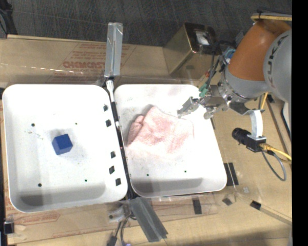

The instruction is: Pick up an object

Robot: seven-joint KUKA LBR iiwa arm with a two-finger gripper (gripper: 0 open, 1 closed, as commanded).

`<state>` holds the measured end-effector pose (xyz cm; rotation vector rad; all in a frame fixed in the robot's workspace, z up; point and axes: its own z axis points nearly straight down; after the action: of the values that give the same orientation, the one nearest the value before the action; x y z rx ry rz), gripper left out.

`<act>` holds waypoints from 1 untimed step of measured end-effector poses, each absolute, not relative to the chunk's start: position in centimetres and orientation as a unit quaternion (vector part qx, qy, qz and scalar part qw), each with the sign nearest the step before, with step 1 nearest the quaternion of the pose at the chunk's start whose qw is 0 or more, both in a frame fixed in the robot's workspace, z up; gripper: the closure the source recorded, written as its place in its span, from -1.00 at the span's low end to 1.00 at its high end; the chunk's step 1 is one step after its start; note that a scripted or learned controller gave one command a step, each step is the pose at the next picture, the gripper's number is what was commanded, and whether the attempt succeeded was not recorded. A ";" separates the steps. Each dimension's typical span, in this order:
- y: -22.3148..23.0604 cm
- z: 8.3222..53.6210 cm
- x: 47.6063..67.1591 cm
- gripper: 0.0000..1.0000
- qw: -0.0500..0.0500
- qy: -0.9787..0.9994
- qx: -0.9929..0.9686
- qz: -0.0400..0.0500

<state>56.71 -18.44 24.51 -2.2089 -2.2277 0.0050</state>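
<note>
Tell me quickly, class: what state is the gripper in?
Gripper: over the right bin, beside the pink cloth; open or shut cannot be told.

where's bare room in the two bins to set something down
The left bin is mostly bare: only a blue cube sits near its middle, with free floor all round it. In the right bin, the pink cloth covers the centre; bare strips run along the near and far walls. The tool crowds its far right corner.
</note>
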 end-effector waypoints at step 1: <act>-18.2 11.9 59.5 -1.00 0.003 -0.757 -0.653 0.001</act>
<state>59.47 -18.22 11.89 -2.0487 -2.3744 0.0046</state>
